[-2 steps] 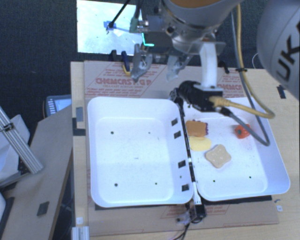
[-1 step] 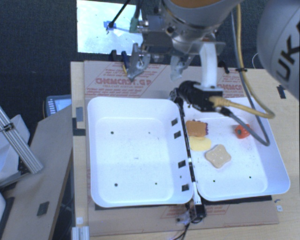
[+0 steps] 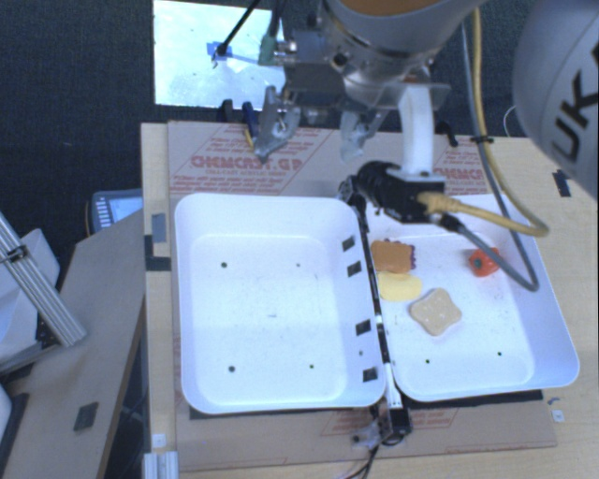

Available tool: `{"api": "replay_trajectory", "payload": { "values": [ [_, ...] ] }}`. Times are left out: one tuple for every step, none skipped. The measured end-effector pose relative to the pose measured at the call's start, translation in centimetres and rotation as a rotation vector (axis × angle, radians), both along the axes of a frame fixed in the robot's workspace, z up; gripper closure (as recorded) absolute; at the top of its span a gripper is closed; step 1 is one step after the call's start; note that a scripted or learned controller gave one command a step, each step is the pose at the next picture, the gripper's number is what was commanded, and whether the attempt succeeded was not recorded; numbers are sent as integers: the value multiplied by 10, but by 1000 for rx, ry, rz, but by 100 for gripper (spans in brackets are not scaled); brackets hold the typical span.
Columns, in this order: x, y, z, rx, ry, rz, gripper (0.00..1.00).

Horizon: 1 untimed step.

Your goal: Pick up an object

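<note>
- Pincer point(image 3: 314, 131) up high over the far edge of the bench, beyond the far rims of both bins; two metal fingers point(image 3: 271, 126) hang spread apart with nothing between them.
- Arm point(image 3: 393, 28) comes in from the top right, wrist well above the bins; yellow cable point(image 3: 487, 220) and grey hose trail across the right bin's far side.
- Left bin point(image 3: 271, 210) near the bench's left edge, bare white floor.
- Right bin point(image 3: 524, 370) carries all the candidates, bunched toward its left wall:
  - toast-shaped toy slice point(image 3: 435, 312), tan, nearest the front rim.
  - pale yellow flat piece point(image 3: 401, 287), just beside the toast, looks to be touching its corner.
  - orange-brown block point(image 3: 393, 255) with a purple bit at its edge, just behind the yellow piece, close to the divider wall.
  - small red-orange piece point(image 3: 482, 263), apart from the others, by the hose.
- Step, by my read: pre-grasp, no target committed, nothing lifted yet.
- Next move calls for: travel toward the front-right over the right bin, then descend with jaws kept apart. Toast slice or red piece look like the cleanest picks; the block sits tight against the wall, and the cable could snag near the red piece.
</note>
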State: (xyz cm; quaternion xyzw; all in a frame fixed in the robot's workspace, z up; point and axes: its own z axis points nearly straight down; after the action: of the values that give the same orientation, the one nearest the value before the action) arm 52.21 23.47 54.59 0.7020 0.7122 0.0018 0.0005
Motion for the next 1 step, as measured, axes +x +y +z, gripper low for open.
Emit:
{"api": "replay_trajectory", "payload": {
  "values": [
    [0,0,0,0,0,0,0]
  ]
}}
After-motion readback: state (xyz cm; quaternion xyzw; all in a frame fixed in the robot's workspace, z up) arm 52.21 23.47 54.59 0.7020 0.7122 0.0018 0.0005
